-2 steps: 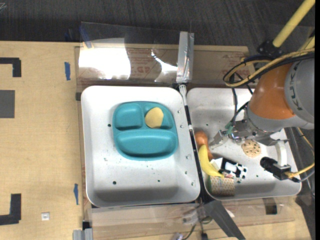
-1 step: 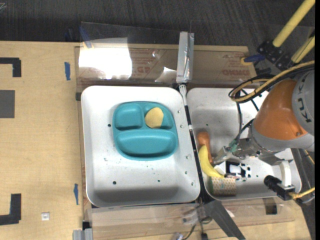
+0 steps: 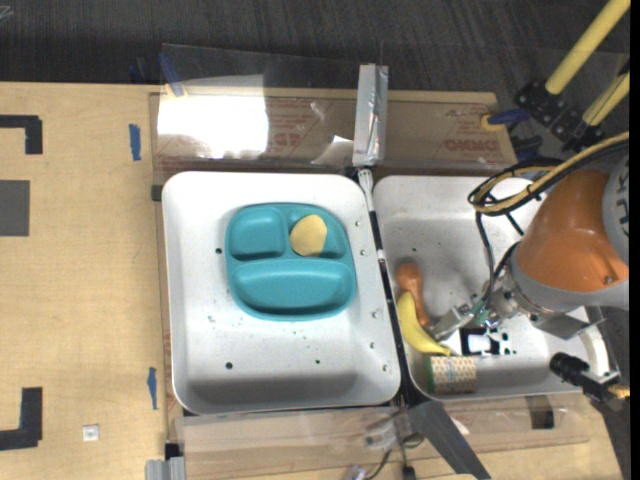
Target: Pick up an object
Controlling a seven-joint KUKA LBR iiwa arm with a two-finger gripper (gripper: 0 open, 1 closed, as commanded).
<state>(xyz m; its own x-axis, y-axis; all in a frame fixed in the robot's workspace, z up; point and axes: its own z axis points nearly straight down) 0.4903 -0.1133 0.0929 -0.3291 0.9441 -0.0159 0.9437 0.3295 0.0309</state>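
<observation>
Progress on the pick looked early in the camera view: nothing was lifted, and every object lay in a bin. The grey arm with its orange band reached in from the right over the right shallow white bin, and its pincer hung low just beside the curved yellow banana, near that bin's left wall. Whether the pincer was spread or pressed together could not be told, since the metal parts there were small and cluttered; no object showed between them. The banana lay flat, its upper end touching or just beside an orange carrot-shaped piece, and a small patterned cylinder lay on its side by its lower end. It looked the likeliest target, smooth and narrow. The left shallow white bin held a teal divided plastic plate with a round yellow lemon-like object in its upper right compartment. Gripping and lifting remained to be done.
</observation>
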